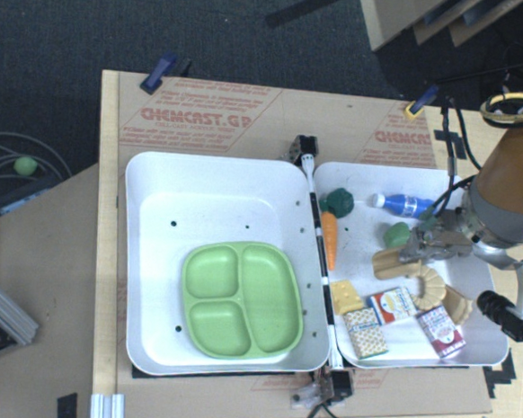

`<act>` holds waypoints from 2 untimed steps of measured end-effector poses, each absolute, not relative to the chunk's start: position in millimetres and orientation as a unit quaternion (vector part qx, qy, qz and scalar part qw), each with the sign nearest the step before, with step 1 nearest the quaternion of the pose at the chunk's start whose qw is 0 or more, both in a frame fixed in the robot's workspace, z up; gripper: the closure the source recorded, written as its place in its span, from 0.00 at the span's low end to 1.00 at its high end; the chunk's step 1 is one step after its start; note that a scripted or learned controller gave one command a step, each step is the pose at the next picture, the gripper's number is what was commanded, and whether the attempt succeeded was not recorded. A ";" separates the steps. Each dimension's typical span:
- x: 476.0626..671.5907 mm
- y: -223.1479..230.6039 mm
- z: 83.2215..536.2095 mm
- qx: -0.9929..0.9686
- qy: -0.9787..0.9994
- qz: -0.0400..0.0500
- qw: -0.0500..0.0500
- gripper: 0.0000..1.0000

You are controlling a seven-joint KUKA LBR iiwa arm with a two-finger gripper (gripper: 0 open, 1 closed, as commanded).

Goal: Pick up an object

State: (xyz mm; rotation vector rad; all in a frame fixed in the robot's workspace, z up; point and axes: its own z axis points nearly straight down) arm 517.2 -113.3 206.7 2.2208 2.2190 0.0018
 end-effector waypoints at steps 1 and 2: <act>588.7 -140.5 209.4 0.707 0.707 0.000 0.001 1.00; 585.6 -102.0 236.9 0.707 0.708 0.001 0.001 1.00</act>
